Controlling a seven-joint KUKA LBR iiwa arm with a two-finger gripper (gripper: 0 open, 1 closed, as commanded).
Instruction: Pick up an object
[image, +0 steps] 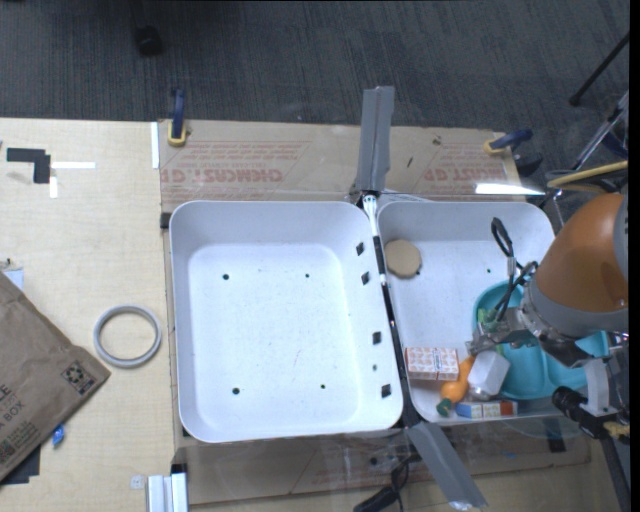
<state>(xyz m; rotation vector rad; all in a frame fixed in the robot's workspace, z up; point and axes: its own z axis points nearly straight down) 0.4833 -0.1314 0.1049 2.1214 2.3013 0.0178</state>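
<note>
Table (80, 240) is carrying two bins (180, 300) and a tape ring (127, 334) at 9 o'clock; dark carpet (300, 50) is lying at 12. Claw (490, 365) grip: cannot tell.

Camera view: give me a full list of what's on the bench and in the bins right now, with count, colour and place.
bins: two, white, side by side mid-bench
round disc: one, tan, upper left of the right bin
scissors: one, dark, upper part of the right bin
small box: one, patterned white and red, lower left of the right bin
orange piece: one, orange, just below the box
flat pack: one, red and white, at the right bin's near wall
teal item: one, teal, right side of the right bin, partly under the arm
tape roll: one, grey, on the bench left of the bins
cardboard box: one, brown, far left
clamps: two, blue, on the back edge
arm: one, grey with orange band, over the right bin
gripper: one, low among the right bin's items
</note>
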